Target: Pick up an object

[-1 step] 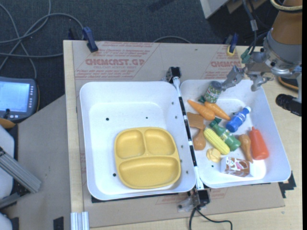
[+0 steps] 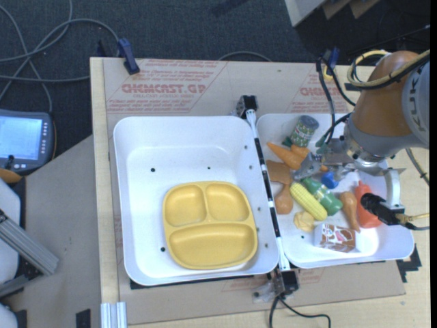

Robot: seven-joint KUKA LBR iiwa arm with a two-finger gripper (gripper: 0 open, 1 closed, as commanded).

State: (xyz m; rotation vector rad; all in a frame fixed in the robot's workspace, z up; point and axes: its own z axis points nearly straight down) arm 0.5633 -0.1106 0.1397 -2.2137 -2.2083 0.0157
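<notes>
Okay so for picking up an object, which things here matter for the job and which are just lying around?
Belongs to the job:
- gripper, low over the right bin
- toy corn
- carrot
- green can
- small printed packet

Just lying about:
- yellow divided plate in the left bin
- handheld screen
- floor cables

Lab: cables (image 2: 41,29), teach pendant (image 2: 24,142)

Red block letters printed on the brown cardboard sheet (image 2: 171,87) covering the tabletop read roughly "CHEMCAST GP" at upper centre of the frame, with finer red lines beneath too small to read. The same print recurs, partly hidden, at upper right.
</notes>
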